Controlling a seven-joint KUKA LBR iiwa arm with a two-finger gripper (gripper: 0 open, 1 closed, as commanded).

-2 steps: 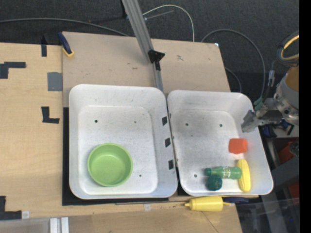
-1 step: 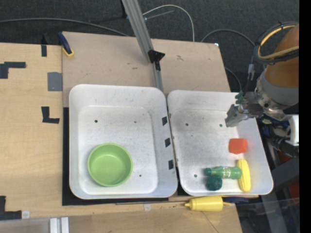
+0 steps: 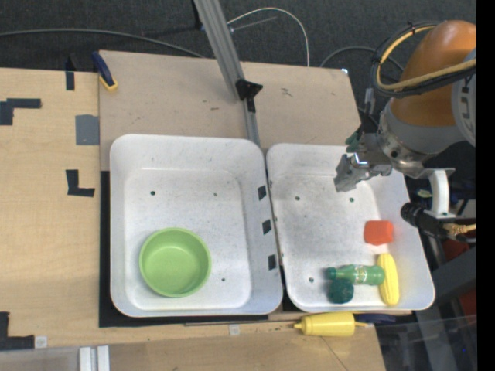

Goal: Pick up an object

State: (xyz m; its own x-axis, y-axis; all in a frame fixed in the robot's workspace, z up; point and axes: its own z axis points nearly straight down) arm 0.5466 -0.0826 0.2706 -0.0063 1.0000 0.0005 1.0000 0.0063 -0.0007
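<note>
My gripper (image 3: 349,175) hangs over the far part of the right bin (image 3: 309,161), with nothing visibly in it. Nearer the front of that bin lie a small orange-red block (image 3: 378,233), a yellow banana-shaped piece (image 3: 388,278), a green bottle (image 3: 356,274) on its side and a dark green lump (image 3: 339,291) touching the bottle. The block is closest to the gripper, a short way in front of it and to the right. A green bowl (image 3: 175,262) sits in the front left corner of the left bin (image 3: 124,157).
A yellow squeeze bottle (image 3: 329,325) lies on the bench just outside the right bin's front rim. A slanted grey pole (image 3: 224,41) ends at the far rim between the bins. Cables run behind the bench.
</note>
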